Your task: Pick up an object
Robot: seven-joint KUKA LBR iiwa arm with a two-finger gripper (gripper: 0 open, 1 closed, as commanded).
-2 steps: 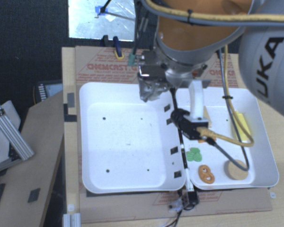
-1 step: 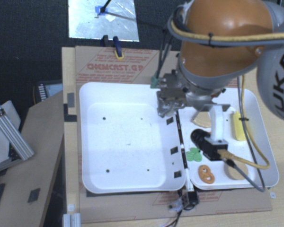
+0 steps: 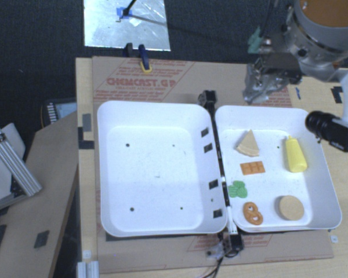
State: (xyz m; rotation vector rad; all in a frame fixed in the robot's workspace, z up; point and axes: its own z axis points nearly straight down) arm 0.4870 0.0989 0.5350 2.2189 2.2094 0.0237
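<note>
Hovering behind the right bin (image 3: 322,213), the gripper (image 3: 261,91) carries nothing; how far it is parted, you cannot tell. Choose the bottle (image 3: 295,154), lying apart from the other pieces; descend centred, straddling its narrow width.

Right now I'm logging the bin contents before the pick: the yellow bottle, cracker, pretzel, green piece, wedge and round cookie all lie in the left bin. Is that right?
Not quite: they lie in the right bin, as the camera view shows. The yellow bottle, cracker, pretzel, green piece, wedge and round cookie are all there, as you listed.
</note>
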